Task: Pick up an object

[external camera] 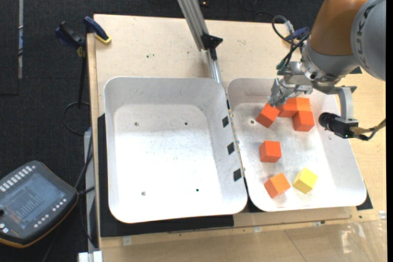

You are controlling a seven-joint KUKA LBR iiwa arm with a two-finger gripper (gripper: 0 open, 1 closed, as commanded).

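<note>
Several blocks lie in the right bin. A tilted orange block sits near the bin's back left, with two more orange blocks beside it to the right. A red-orange cube rests mid-bin. An orange block and a yellow block lie near the front. My gripper hangs low over the back cluster, just above and behind the tilted orange block. I see no block lifted off the bin floor.
The left bin stands beside the right one, sharing a middle wall. A slanted metal pole runs down to the bins' back junction. A teach pendant lies at the lower left, off the bench.
</note>
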